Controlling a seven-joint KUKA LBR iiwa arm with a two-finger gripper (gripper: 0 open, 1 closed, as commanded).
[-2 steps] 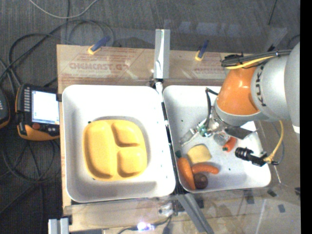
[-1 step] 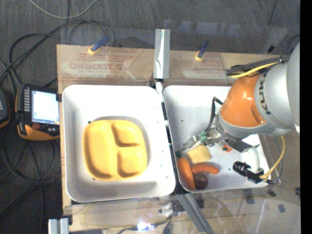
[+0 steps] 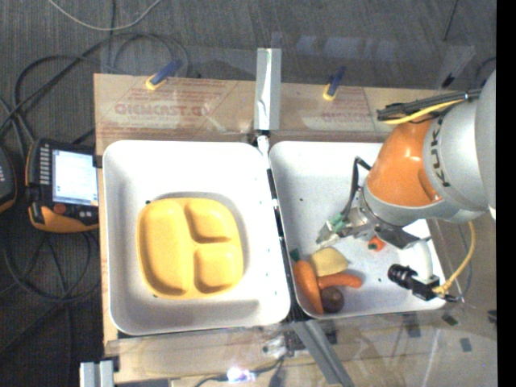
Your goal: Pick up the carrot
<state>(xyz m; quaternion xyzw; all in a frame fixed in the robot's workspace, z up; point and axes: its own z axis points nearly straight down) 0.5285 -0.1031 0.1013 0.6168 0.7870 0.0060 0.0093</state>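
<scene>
The carrot (image 3: 342, 280), a slim orange piece, lies flat near the front of the right bin (image 3: 314, 172). A thicker orange piece (image 3: 305, 284) lies just left of it against the bin's left wall. My gripper (image 3: 339, 229) hangs over the right bin, a little behind the carrot and above a pale yellow wedge (image 3: 329, 260). Nothing shows between its tips. The grey and orange wrist covers the bin's right half.
A dark red round thing (image 3: 332, 300) sits at the front wall, touching the orange pieces. The left bin (image 3: 121, 216) holds a yellow compartment plate (image 3: 192, 245). A ridge between the bins runs beside the thick orange piece.
</scene>
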